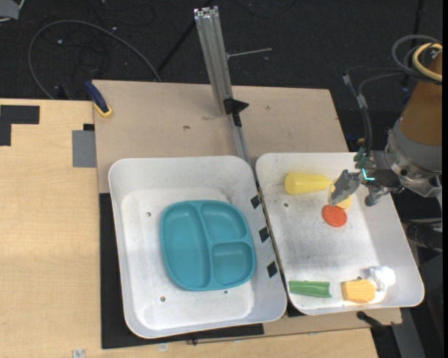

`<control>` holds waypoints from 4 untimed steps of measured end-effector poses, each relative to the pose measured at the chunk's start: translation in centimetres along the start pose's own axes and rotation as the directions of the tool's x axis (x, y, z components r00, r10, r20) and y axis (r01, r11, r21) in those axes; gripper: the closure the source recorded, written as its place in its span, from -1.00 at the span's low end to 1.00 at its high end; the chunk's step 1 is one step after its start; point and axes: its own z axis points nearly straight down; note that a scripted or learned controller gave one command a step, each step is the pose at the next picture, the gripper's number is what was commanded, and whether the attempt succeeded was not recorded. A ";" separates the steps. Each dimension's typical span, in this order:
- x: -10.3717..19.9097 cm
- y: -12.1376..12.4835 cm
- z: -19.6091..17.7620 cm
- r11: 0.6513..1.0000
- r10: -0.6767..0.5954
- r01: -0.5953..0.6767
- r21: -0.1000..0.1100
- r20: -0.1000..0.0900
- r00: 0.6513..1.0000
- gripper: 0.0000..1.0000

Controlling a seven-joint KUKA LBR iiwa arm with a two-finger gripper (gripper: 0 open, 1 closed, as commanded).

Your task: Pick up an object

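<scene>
In the right bin [403, 274], nearest the camera, a green piece [310, 289] lies at the front wall beside a yellow-orange block [358, 291] and a small white object [383, 277], all well apart from the action. Further back, an orange-red ball [334, 215] sits on the bin floor just below and slightly left of the gripper [356, 186], whose two dark fingers stand spread apart with nothing between them. A yellow piece [307, 183] lies just to the left, near the left finger, close enough to be knocked. The ball appears the likeliest target; to take it cleanly, the gripper would do well to centre over it, descend straight with fingers wide, and close only once they straddle its widest part, since a round thing may roll away from an off-centre pinch. In the left bin [127, 200] a teal divided tray [207, 244] rests untouched. Beyond, a metal post [213, 58] rises from the bench [284, 118], with the grey and orange arm [418, 133] reaching in from the right.
</scene>
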 end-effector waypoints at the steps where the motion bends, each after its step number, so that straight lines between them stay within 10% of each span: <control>1: 0.0 0.0 0.0 1.000 0.000 0.000 -0.001 0.000 1.000 -1.00; 4: -0.3 0.4 14.0 1.000 0.002 -0.002 0.004 0.000 1.000 -1.00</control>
